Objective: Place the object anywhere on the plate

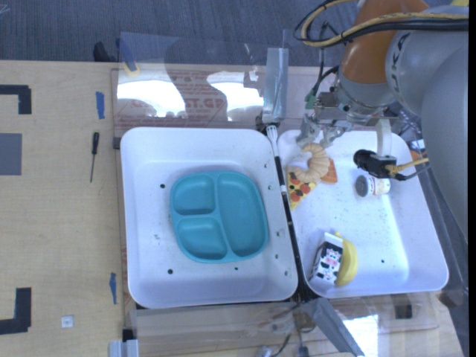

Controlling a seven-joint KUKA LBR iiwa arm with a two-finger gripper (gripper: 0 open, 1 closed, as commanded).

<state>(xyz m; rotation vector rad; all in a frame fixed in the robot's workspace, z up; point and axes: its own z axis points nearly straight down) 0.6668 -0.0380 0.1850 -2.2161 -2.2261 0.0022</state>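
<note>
Right bin (pixel 416 266): hand (pixel 318 136) over croissant (pixel 318 162)

wooden bench (pixel 52 222) bears two white bins (pixel 216 143) and a screwdriver (pixel 94 155)

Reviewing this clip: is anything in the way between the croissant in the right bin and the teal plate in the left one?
Only the two bins' adjoining walls lie between the croissant and the plate; the object must be lifted over them. The pizza slice toy sits beside the croissant, touching it. The plate's compartments hold nothing visible.

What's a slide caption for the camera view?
Gripper hovers above croissant in right bin; teal plate waits in left bin.
</note>
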